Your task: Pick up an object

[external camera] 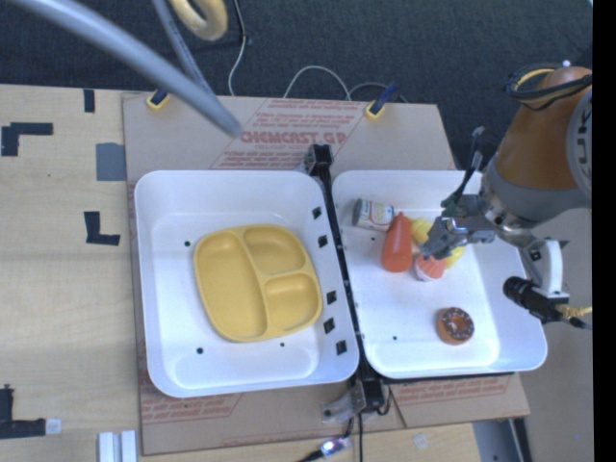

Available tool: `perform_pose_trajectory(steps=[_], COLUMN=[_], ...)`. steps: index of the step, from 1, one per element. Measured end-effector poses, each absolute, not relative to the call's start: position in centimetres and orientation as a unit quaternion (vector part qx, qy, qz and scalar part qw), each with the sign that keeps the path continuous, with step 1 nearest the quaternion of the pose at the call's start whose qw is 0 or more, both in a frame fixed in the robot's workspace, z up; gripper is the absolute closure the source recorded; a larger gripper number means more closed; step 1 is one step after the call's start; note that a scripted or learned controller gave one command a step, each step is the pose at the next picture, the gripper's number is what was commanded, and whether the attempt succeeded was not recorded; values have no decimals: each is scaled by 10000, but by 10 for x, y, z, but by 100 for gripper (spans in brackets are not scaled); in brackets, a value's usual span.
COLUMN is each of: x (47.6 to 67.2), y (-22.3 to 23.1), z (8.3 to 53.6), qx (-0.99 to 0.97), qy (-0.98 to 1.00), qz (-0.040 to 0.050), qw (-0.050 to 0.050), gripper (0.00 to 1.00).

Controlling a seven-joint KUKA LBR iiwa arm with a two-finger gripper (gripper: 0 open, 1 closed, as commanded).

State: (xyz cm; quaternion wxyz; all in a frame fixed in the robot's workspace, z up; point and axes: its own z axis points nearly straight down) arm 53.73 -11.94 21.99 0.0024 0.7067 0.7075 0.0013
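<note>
My gripper (439,243) hangs low over the right bin (481,354), just above a small cluster of objects. Under and beside it lie a yellow piece (422,229) and a small red-and-white item (429,268). An orange-red bottle (396,243) stands just left of the gripper, with a small grey-and-white carton (372,214) behind it. A brown doughnut (454,325) lies nearer the front of the same bin. The arm's orange band (539,142) rises at the right.
The left bin (164,354) holds a yellow divided tray (258,280). A black divider (332,258) runs between the bins. A grey pole (115,37) crosses the top left, and cables lie behind the bins.
</note>
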Motion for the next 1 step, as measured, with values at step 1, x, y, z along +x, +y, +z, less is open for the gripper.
perform_pose_trajectory(steps=[1], x=[537], y=[-119], z=[202], qx=[7070], qy=[7072], qz=[-14], qw=[-10], gripper=[100])
